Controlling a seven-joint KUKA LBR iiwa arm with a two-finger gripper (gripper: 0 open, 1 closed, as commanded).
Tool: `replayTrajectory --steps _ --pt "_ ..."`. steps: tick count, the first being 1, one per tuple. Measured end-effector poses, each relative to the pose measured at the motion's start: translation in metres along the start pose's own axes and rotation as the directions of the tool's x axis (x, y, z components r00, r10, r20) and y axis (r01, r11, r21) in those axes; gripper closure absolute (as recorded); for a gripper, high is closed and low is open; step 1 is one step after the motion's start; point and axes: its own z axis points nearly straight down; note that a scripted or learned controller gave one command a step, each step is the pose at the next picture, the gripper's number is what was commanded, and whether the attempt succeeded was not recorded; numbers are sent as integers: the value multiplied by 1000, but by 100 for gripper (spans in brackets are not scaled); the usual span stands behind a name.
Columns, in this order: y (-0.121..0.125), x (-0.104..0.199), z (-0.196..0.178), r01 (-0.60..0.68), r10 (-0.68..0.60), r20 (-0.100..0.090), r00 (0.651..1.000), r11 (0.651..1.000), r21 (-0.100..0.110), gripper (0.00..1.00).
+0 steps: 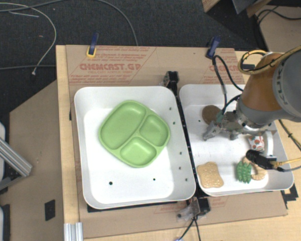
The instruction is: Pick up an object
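Arm is reaching in from the right of the frame, grey body with the orange band sitting over the right bin (190, 97). Pincer (214, 131) is hanging low in the middle of that bin, metallic grey fingers pointing left and splayed a little; nothing is showing between them, so it is holding nothing as far as I can see.

Right bin, shallow white plastic with rounded corners, is carrying:
- a round brown disc (208, 114), flat and matte, just above and left of the pincer, very close to it; contact unclear
- a tan toast-shaped slab (209, 175), speckled texture, lying flat at the bin's lower left
- a green knobbly piece (244, 172), bumpy like a plastic vegetable, at lower right
- a pale tan lump (259, 174) touching the green piece on its right, partly hidden
- a small white-and-red printed item (257, 144), under the arm's wrist, too blurred to identify

Left bin (85, 104) is holding a smooth light-green divided plate (134, 133), three compartments, rounded-square, lying rotated near the centre.

Both bins are sitting side by side on a cardboard sheet (115, 62) with red print covering the worktop; blue clamps (93, 44) are pinning its top edge.
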Motion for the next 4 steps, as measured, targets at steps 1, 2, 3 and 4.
replayTrajectory --steps 1,2,3,4 --pt "1 0 -13 -1 1 1 1000 1000 -5 100" --pt "3 10 -67 2 -2 3 1000 1000 -10 100" --pt "5 20 -118 2 -2 3 1000 1000 -11 100" --pt "6 20 -136 1 -1 3 1000 1000 -8 100"
